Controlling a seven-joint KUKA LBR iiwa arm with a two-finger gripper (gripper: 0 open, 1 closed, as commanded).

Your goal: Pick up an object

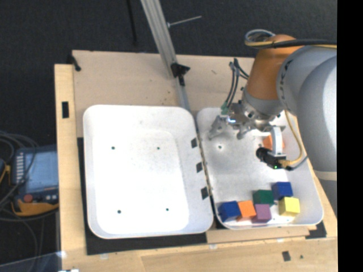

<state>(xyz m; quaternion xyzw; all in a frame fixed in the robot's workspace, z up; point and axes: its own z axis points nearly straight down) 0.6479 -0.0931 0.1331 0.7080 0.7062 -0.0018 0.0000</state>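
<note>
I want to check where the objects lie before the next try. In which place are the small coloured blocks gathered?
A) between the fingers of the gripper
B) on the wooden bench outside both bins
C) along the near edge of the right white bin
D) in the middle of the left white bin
C: the small coloured blocks sit in a cluster along the near edge of the right white bin, while the gripper is at that bin's far end, apart from them.

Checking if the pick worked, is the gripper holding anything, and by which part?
Nothing is held: the gripper hangs open over the right bin, away from the blocks.
</note>
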